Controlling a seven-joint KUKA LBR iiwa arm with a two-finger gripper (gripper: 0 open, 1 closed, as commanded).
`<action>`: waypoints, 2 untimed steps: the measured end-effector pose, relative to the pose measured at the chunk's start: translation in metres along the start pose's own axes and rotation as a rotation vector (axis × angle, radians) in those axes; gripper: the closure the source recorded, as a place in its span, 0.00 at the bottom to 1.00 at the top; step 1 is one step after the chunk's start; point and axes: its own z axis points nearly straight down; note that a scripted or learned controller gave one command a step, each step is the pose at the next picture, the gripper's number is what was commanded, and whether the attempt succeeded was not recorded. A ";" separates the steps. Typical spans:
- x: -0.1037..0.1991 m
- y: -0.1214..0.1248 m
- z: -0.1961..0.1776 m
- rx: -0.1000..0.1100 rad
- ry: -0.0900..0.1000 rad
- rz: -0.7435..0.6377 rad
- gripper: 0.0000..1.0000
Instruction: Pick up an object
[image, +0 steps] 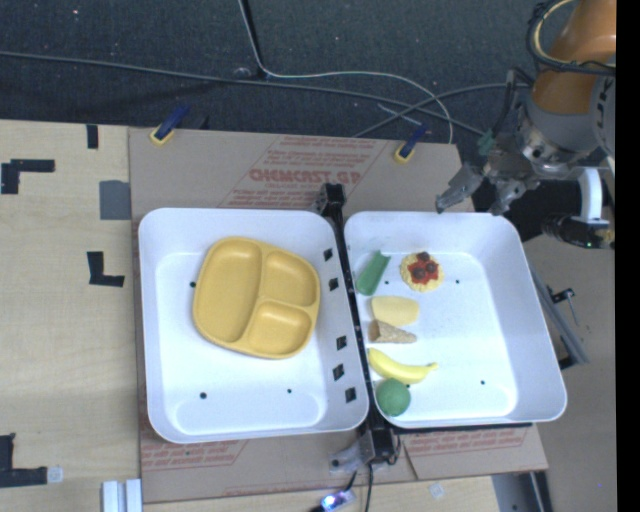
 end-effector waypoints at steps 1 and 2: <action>0.001 0.002 -0.008 -0.013 -0.002 -0.003 0.00; 0.003 -0.008 0.050 -0.007 -0.002 -0.002 0.00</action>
